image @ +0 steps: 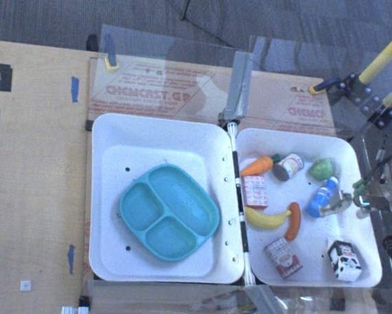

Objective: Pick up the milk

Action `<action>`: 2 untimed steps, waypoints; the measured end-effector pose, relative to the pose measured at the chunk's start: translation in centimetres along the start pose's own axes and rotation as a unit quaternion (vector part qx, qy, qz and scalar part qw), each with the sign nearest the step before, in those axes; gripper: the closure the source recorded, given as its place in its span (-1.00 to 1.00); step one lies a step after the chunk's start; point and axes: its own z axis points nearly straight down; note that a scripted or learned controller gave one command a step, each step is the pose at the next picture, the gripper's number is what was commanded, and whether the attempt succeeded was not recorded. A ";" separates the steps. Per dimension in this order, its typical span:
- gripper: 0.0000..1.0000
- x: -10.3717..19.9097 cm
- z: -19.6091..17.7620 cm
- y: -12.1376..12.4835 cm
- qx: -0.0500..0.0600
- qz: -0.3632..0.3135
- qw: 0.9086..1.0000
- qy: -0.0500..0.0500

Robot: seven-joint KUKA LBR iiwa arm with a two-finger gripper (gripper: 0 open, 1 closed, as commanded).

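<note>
Milk carton (344, 260), cow-patterned, sits in right bin's (376, 205) near-right corner, upright or slightly tilted; gripper (337, 204) hangs beside blue bottle (323, 195), carton just toward the camera from it; finger state cannot be told.

A pale wooden bench (27, 192) with black corner marks stands on grey carpeted floor (73, 3).

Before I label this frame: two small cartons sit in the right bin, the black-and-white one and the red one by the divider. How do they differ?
The black-and-white milk carton has cow-like patches; the red carton is red with a pale label. The milk carton sits in the bin's near right corner, away from the other items; the red carton lies against the divider, between the carrot and banana. Both are small and boxy, in the right bin.
</note>
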 end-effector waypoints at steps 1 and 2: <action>-1.00 -2.3 5.7 -3.4 0.001 -0.014 1.000 0.001; -1.00 -1.9 9.1 -3.0 -0.003 -0.131 0.991 0.003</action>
